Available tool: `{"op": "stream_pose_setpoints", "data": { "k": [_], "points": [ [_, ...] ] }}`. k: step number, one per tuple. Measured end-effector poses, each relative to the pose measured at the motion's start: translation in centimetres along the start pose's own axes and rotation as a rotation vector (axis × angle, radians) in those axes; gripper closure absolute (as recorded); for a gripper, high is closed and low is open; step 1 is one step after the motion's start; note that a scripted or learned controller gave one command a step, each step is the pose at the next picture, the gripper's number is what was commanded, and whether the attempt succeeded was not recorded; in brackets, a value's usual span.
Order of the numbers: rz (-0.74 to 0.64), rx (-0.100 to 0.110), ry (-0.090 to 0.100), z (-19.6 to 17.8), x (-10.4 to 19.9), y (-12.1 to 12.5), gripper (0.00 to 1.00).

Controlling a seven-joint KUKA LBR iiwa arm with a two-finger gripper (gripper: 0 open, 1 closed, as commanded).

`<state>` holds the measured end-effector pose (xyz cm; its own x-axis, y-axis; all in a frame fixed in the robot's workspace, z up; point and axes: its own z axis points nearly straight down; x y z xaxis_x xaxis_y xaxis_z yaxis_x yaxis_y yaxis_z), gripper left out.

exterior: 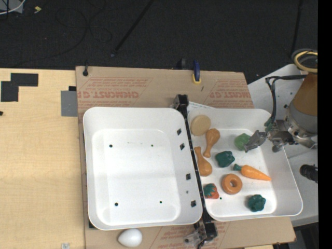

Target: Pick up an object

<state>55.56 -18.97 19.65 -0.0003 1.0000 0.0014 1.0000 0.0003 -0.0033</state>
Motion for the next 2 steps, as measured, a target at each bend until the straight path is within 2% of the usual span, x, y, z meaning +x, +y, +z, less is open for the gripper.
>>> {"op": "stream_pose_setpoints", "data": {
  "k": [1, 2],
  "points": [
    [-0.005, -0.001, -0.002, 10.4, -2.1, 6.6, 0.00],
    [-0.005, -0.003, 0.000, 10.8, 4.4, 7.7, 0.00]
  ]
}}
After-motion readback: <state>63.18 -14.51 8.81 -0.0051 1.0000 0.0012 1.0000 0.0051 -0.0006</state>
